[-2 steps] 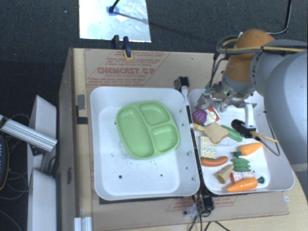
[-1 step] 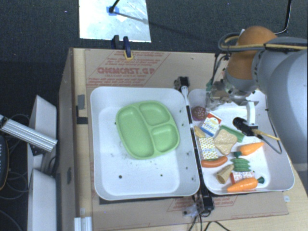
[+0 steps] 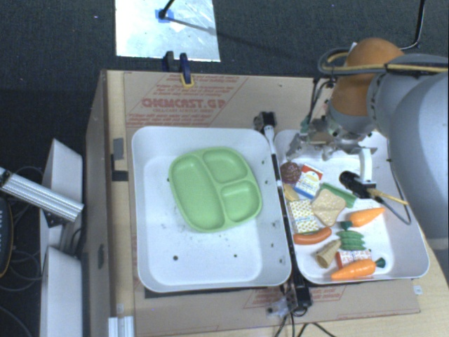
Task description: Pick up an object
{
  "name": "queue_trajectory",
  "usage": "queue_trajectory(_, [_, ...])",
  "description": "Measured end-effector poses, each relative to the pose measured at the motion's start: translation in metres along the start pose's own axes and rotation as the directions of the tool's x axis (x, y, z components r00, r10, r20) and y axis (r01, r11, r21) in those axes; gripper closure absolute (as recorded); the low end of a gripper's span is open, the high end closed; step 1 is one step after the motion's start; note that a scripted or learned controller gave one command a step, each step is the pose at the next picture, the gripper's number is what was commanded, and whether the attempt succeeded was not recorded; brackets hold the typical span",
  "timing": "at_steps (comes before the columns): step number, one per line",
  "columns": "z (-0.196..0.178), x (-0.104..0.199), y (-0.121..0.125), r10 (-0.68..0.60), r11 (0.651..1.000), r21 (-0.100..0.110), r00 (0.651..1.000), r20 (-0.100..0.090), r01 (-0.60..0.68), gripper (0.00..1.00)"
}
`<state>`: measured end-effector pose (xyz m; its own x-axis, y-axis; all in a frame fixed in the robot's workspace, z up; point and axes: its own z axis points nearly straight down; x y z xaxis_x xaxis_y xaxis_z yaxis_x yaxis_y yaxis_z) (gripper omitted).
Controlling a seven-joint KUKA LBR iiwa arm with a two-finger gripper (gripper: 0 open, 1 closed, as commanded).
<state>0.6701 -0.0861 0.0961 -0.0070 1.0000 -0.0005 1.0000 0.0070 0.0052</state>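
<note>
Overhead, the tool point(image 3: 328, 140) hovers above the right bin's point(image 3: 414, 251) toy food.

A single camera is fixed above the bench point(image 3: 210, 97) and looks down on it at a slant, from a middling height. The left bin point(image 3: 147, 209) lies near the frame's centre; the right bin point(image 3: 410, 255) sits just beside it, toward the right edge. Beyond the left bin, at the top of the frame, dark floor and a shiny sheet point(image 3: 168, 20) show. The arm point(image 3: 407, 118) enters from right of the left bin, close to the lens and large.
</note>
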Motion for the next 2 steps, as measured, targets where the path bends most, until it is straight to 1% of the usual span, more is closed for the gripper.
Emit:
queue_trajectory(1, [0.0113, 0.0024, -0.0012, 0.003, 1.0, 0.003, 1.0, 0.0, -0.003, 0.0])
queue_trajectory(2, [0.011, 0.0014, -0.0011, 0.004, 1.0, 0.003, 1.0, 0.0, -0.004, 0.0])
